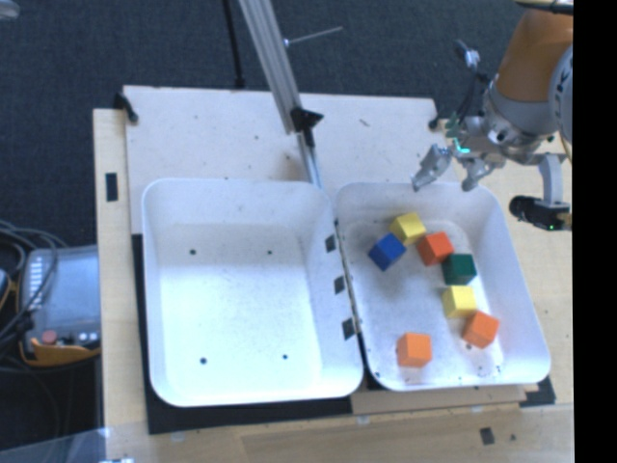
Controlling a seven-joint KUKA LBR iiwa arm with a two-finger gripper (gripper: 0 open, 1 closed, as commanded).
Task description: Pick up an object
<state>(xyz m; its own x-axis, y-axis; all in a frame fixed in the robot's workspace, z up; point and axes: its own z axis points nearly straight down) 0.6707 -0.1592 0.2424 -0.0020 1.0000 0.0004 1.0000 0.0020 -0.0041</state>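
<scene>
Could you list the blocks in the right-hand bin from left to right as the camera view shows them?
blue block → yellow block → lower orange block; the four further right overlap in this order, so I leave them out.

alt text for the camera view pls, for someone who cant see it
A grey and orange robot arm holds its open gripper above the far rim of the right white bin, gripping nothing. Seven small cubes lie in that bin: two yellow, three orange, one blue, one green. The left white bin sits alongside.
</scene>
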